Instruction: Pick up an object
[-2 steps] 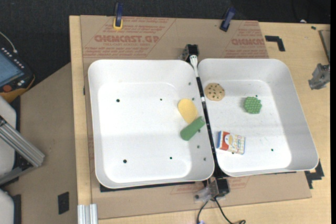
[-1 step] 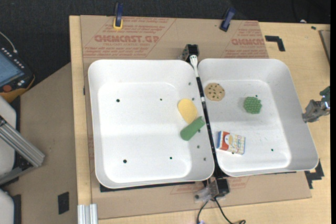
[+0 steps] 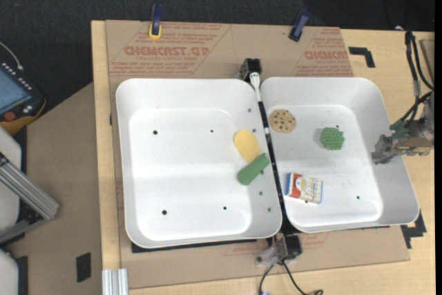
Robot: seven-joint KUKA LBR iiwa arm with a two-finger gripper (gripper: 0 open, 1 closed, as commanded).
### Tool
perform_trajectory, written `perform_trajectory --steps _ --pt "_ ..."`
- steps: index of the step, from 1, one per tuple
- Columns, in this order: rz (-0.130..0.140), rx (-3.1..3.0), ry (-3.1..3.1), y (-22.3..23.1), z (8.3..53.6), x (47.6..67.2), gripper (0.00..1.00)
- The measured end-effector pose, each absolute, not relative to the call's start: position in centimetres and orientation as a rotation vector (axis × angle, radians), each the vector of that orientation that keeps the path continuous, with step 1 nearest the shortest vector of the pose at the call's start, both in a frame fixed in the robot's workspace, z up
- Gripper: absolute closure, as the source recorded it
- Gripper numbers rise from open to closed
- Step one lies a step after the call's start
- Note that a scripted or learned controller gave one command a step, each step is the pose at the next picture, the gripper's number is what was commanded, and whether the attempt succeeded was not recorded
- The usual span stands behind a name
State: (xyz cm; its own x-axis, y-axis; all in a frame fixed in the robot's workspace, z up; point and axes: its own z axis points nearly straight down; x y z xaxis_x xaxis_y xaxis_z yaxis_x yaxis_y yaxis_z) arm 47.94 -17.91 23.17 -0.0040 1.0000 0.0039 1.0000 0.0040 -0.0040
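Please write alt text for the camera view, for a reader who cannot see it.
Two shallow white bins sit side by side on a bench: the left bin holds a yellow rounded piece and a green oblong block, the right bin a round brown cookie, a green bumpy ball and a small printed packet. The gripper is at the right bin's right rim.

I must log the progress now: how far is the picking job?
Nothing looks done: the cookie, green ball and small box lie in the right bin. The gripper sits at that bin's right edge, holding nothing. Choosing, grasping and lifting remain.
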Motion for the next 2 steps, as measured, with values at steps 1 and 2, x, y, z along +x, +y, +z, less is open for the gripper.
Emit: perform_trajectory --steps 1,2 --pt "0.002 -2.23 -2.221 -22.7 24.1 47.9 1.0" --pt "0.0 -2.213 -2.223 -18.1 22.2 47.9 1.0"
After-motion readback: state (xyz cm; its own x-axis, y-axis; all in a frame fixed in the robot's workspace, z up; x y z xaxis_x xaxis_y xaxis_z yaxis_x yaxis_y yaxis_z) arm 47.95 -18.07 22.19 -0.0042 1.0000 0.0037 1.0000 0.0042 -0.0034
